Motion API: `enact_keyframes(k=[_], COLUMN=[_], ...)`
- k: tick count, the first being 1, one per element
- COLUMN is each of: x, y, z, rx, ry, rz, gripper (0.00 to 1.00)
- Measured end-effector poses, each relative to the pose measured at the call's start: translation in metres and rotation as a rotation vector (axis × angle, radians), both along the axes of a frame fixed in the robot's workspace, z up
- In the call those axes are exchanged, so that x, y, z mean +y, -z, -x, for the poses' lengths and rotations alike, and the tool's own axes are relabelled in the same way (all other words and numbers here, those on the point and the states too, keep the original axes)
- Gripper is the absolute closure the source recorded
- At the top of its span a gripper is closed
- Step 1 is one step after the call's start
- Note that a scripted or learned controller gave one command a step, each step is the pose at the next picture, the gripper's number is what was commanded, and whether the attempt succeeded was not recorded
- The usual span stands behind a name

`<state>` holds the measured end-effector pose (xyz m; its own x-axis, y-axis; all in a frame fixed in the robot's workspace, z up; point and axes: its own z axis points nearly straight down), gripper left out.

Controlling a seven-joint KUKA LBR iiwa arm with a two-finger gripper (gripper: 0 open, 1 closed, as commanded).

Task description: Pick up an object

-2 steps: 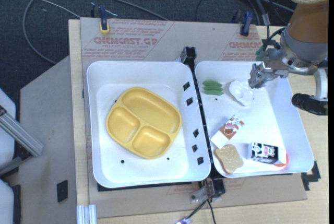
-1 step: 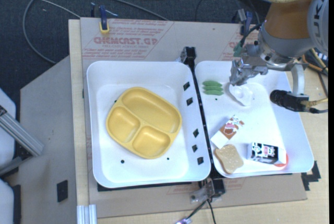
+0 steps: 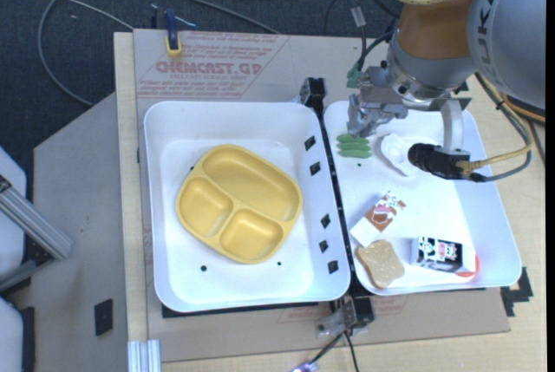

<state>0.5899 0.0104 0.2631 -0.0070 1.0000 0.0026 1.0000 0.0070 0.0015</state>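
Two shallow white bins sit side by side on the worktop (image 3: 217,71), and we take the green leafy piece (image 3: 353,146) as our landmark, since it lies in the right bin (image 3: 473,197) hard against the wall shared with the left bin (image 3: 154,188). Directly over the green piece hangs the gripper (image 3: 366,126), pointed down, so we judge this to be the thing chosen for picking. Whether the gripper is open or closed we cannot tell, and nothing shows it holding the piece. Just beside the green piece, away from the shared wall, lies a white piece (image 3: 395,152). Nearer the camera from it sits a small red-and-white packet (image 3: 386,212), then a slice of toy bread (image 3: 380,264) and a black-and-white carton (image 3: 440,252). Across the wall from the green piece, a yellow divided plate (image 3: 238,204) lies alone. We think the wall leaves little room on that side, so a straight descent matters.
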Motion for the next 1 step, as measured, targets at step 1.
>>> enact_keyframes(k=[1], x=[0.0497], y=[0.0017], z=[-0.0125], rx=[0.0], ry=[0.002], rz=[0.001], gripper=[1.0])
